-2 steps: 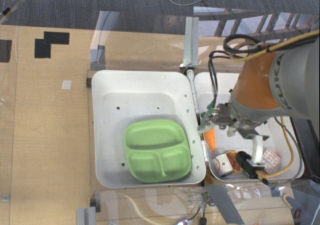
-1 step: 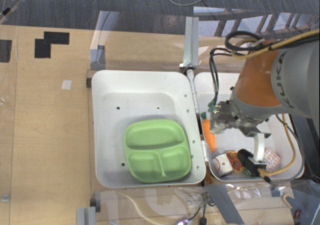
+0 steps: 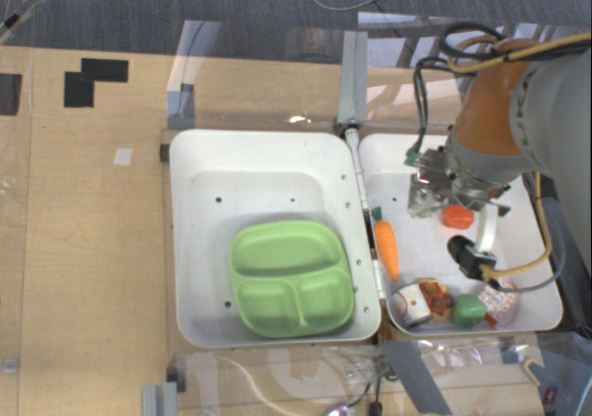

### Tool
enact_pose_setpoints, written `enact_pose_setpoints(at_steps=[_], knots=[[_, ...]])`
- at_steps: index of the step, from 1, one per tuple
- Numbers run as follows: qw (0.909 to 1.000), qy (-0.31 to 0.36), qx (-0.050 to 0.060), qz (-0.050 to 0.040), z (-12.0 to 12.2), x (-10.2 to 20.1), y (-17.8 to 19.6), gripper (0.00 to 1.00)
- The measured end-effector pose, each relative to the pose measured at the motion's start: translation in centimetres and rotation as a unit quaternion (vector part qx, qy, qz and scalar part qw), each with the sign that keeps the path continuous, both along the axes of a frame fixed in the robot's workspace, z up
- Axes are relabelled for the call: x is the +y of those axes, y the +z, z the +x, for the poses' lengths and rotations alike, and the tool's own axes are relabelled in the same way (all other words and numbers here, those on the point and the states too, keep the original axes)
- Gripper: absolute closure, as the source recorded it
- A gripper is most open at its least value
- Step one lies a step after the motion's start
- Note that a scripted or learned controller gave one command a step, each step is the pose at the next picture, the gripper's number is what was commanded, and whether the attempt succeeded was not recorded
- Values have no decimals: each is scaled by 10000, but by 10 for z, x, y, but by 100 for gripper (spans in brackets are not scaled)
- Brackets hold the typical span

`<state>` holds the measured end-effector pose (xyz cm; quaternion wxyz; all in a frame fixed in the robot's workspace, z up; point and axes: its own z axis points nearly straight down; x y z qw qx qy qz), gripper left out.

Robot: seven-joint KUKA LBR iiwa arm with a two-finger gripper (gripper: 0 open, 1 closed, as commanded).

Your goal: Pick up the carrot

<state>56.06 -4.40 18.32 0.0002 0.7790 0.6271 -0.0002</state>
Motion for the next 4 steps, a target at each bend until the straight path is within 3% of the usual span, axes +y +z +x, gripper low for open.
enact_pose_setpoints(at_steps=[1,2,3,4], knots=[[10000,4,-1,0,0,0,0,0],[9951,991,4,6,-30,46,0,0],[9863,1650,-2,3,-33,31,0,0],[9754,2202,-5,3,-41,35,0,0]])
